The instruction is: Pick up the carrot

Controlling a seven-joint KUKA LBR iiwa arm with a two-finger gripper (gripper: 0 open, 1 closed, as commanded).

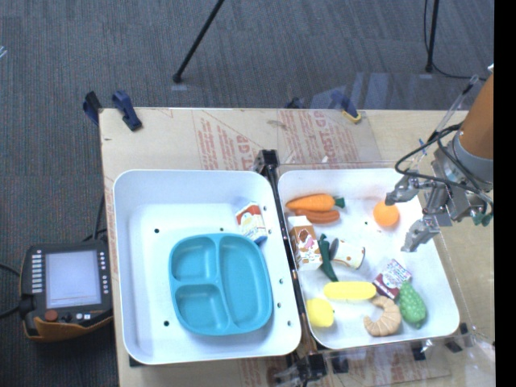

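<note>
Our two-finger metal gripper [413,214] hangs over the right side of the right shallow white bin [448,285], its fingers spread apart with nothing between them, one tip close beside a small round orange fruit [386,214]. We judge the pick barely begun: the long orange plastic carrot with a green stem [314,203] lies untouched near the bin's upper left corner, well apart from us, so the approach, closing and lift all remain.

My gripper [413,212] hangs open over the right bin's [448,295] right side beside the orange [386,214], carrot [313,204] well apart at upper left.
</note>
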